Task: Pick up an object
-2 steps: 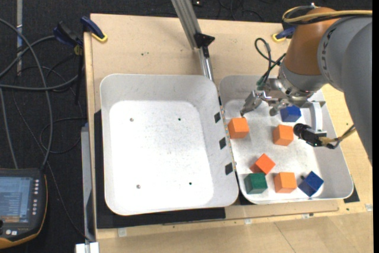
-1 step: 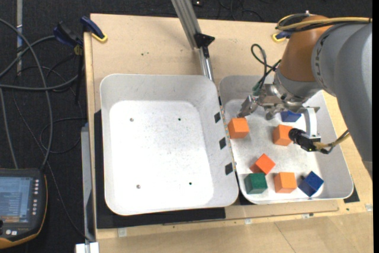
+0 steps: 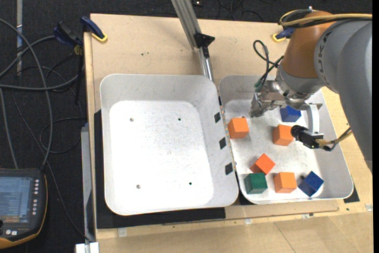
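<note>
The right bin [image 3: 331, 186] holds several small blocks. An orange block [image 3: 238, 127] lies near its left wall, and another orange block [image 3: 283, 134] sits mid-bin with a blue block [image 3: 290, 114] just behind it. Along the front are an orange block [image 3: 264, 163], a green block [image 3: 256, 183], an orange block [image 3: 285, 182] and a blue block [image 3: 310, 183]. My gripper [image 3: 257, 108] hangs low over the back left part of this bin, just right of and behind the first orange block. Nothing shows in its grasp.
The left bin [image 3: 112, 145] stands beside the right one. A metal pole [image 3: 183, 3] slants across the back of the bench. Clamps [image 3: 95, 29] sit at the bench's far corners. My arm [image 3: 331, 50] covers the right bin's back right corner.
</note>
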Robot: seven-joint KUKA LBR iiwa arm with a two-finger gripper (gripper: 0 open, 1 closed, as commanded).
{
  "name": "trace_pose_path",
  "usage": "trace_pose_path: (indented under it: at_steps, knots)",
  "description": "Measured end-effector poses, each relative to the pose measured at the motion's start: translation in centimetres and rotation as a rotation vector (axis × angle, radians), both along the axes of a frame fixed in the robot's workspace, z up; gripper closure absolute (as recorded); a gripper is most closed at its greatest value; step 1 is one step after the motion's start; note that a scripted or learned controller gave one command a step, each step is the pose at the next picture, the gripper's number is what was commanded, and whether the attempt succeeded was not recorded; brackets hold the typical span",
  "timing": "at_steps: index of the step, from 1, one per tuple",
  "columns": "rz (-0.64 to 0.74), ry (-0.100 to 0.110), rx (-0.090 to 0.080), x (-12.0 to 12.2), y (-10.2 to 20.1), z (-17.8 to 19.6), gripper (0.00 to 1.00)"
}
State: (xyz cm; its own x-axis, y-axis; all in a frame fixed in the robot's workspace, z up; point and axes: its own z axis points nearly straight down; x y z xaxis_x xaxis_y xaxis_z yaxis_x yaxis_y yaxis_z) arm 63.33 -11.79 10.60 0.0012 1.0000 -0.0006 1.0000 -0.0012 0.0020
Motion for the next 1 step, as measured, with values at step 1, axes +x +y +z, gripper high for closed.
trace_pose_path:
  at_steps: [1]
  knots:
    - [0.003,-0.005,-0.001,0.37,-0.18,6.39,1.00]
